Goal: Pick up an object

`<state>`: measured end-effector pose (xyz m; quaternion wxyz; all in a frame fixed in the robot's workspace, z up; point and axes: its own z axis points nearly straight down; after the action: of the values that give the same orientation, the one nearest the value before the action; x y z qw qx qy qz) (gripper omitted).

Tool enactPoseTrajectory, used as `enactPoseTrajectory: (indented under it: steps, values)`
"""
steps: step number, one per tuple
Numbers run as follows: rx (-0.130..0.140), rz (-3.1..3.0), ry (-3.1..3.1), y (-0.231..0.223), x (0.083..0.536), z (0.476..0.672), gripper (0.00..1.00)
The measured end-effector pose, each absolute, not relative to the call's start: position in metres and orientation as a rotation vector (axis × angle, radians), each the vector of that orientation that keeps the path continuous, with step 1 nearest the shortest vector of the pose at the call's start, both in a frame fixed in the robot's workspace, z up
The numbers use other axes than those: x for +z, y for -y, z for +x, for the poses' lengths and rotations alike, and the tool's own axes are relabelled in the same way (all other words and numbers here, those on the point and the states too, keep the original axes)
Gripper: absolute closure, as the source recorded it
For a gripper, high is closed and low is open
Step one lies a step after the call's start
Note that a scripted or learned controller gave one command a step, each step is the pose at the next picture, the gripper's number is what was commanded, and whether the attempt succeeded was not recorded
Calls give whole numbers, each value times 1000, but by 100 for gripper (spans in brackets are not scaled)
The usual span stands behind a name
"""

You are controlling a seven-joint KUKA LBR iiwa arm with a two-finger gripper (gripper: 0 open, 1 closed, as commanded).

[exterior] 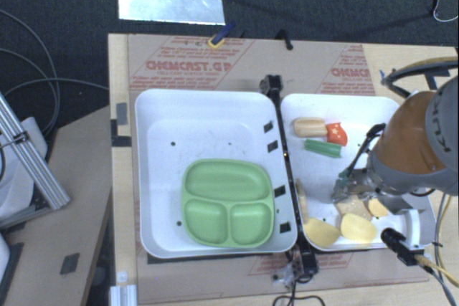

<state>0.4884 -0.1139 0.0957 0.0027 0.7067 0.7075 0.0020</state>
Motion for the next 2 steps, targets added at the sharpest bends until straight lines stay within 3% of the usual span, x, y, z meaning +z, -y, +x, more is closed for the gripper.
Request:
enactPoseTrajectory:
  steps: [1, 2]
  values:
    - [18, 2199, -2229, 48, 190, 552, 100]
    - [3, 2208, -2244, -71, 184, 484, 100]
